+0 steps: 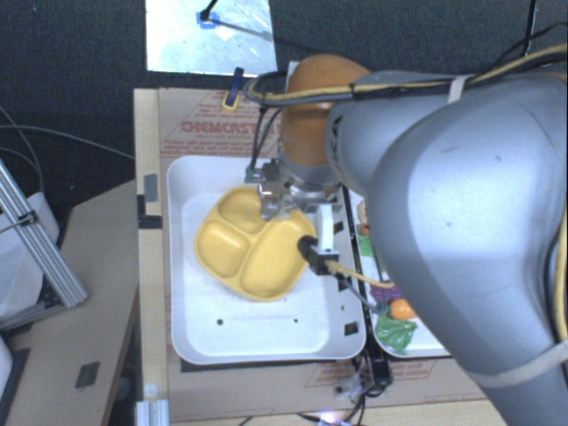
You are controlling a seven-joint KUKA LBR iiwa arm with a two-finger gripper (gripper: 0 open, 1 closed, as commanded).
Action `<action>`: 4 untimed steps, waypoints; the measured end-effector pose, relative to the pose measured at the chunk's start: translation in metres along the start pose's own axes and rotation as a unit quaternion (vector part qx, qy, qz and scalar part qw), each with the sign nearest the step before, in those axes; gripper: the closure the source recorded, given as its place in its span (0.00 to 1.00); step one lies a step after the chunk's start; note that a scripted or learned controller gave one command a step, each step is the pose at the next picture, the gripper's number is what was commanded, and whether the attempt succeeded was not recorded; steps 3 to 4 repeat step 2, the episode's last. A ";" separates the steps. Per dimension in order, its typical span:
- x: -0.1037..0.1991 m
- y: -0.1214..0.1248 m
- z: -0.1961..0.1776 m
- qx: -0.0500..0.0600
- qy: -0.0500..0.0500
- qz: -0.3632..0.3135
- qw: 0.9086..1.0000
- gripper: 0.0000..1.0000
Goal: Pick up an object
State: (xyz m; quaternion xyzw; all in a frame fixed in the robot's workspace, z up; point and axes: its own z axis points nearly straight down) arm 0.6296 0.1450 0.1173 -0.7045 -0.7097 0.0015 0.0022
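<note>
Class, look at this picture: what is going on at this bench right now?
A grey robot arm reaches in from the right over the left bin. Its gripper is down at the upper edge of a yellow divided plate lying in that bin. Whether it has a grip on the plate cannot be told. Some small colourful items lie in the right bin.
</note>
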 end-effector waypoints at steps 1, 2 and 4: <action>-0.079 0.037 -0.072 -0.007 -0.002 0.006 1.000 1.00; -0.009 0.009 -0.042 -0.002 0.001 -0.001 1.000 1.00; -0.009 0.009 -0.042 -0.002 0.001 -0.001 1.000 1.00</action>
